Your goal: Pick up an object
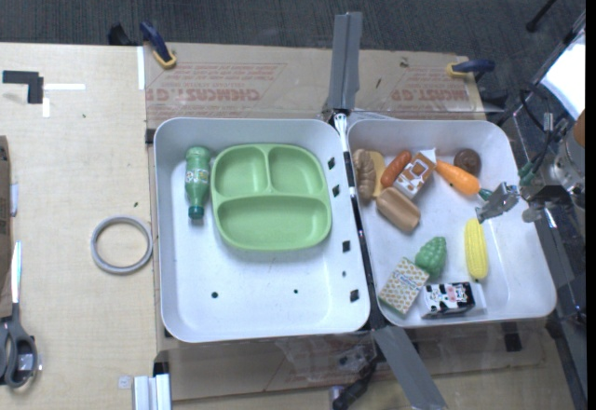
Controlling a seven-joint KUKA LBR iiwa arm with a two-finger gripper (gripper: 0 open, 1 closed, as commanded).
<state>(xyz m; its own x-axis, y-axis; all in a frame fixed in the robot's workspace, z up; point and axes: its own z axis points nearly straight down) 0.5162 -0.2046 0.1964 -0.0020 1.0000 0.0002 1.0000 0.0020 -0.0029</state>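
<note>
- Jaws first: the gripper (496, 201) hangs over the right bin's (521, 301) far-right side, and its metal tips look slightly parted with nothing between them.
- Right under and just left of those tips lies the yellow corn cob (476, 250), lengthwise, apart from the metal.
- Up by the far wall sits the orange carrot (457, 177), with a small brown round piece (467, 160) just behind it.
- Over on the bin's left side we've got a cluster: a bread roll (365, 173), an orange sausage-like piece (396, 168), a small orange-and-white carton (413, 178) and a tan loaf piece (398, 211), all touching or nearly so.
- Near the front, a green leafy vegetable (431, 254) stands beside a patterned box (402, 286), and a black-and-white carton (450, 297) lies just right of that box.
- Across the divider, the left bin (270, 306) holds a green divided plate (272, 196), with a green bottle (196, 180) lying just to its left.
- Out on the counter (65, 166), a roll of tape (121, 243) sits well left of the bins, scissors (17, 350) by the edge.
- Arm (559, 175) comes in from the right, mostly out of the shot.
</note>
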